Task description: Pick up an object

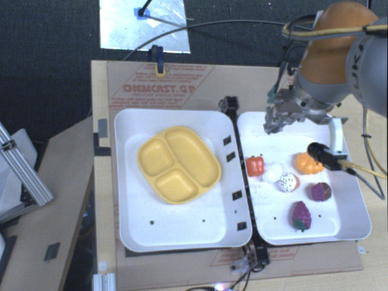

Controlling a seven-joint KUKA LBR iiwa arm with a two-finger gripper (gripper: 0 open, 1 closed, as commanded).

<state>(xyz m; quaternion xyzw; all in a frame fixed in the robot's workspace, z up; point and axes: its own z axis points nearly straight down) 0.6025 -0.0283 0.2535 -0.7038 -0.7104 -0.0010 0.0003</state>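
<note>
A: What's in the right bin (pixel 348 223)?
B: Red pepper (pixel 255 165), white ball (pixel 273 173), speckled egg (pixel 288 182), orange thing (pixel 306 163), two purple fruits, lower right.
A: Arm?
B: Gripper (pixel 276 123) hangs over that bin's upper part, nothing betw. the fingers I can see.
A: Left bin (pixel 130 223)?
B: Yellow divided tray (pixel 177 164), mid-frame.
</note>
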